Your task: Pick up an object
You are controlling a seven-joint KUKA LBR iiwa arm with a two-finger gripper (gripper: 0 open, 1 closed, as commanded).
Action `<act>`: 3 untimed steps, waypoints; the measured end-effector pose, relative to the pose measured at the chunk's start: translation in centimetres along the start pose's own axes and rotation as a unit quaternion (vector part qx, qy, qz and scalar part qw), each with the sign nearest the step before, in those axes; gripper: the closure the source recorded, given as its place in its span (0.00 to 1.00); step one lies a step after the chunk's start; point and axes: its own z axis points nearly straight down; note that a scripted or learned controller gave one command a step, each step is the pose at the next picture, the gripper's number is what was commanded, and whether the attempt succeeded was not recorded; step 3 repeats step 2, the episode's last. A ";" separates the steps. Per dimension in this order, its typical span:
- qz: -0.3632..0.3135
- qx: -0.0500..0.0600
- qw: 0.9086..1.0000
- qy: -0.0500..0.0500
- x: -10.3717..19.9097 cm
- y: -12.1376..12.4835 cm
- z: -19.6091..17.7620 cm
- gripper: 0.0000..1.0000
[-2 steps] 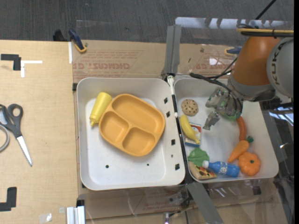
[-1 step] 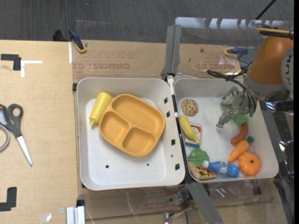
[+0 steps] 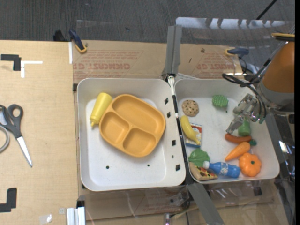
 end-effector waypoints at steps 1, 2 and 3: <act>0.083 -0.002 0.997 0.001 5.2 -2.9 0.0 0.00; 0.109 0.000 0.994 -0.003 12.4 0.9 -0.1 0.00; 0.109 0.000 0.994 -0.003 12.4 0.9 -0.1 0.00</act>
